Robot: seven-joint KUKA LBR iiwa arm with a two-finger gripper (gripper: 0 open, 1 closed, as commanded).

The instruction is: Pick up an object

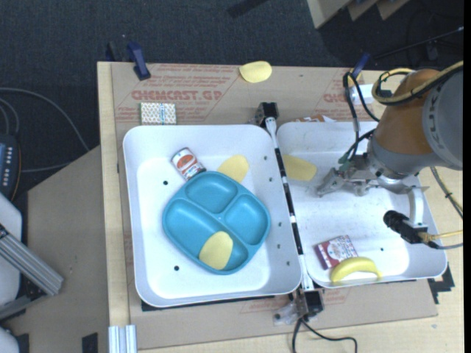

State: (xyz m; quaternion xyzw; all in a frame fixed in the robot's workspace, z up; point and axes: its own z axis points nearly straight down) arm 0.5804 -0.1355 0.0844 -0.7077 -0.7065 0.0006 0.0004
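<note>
Here the table (118, 197) is being occupied by two white bins side by side, and the left bin (143, 219) is being taken up largely by a blue divided plate (213, 220) with a yellow piece (216, 250) lying in its near compartment. A small can (187, 163) and another yellow piece (234, 168) are lying just beside the plate's far edge. The arm (416, 127) is being reached into the right bin (368, 197) from the right, with the claw (330, 184) being held low over the bin floor, near a yellow piece (299, 168) at the bin's left wall. Nothing is being seen between the claw's tips, and their spread cannot be told. A red packet (335, 251) and a banana (355, 270) are lying together at the near edge, well apart from the claw. The approach step is judged to be in hand; next, a closing on the yellow piece is being called for.
</note>
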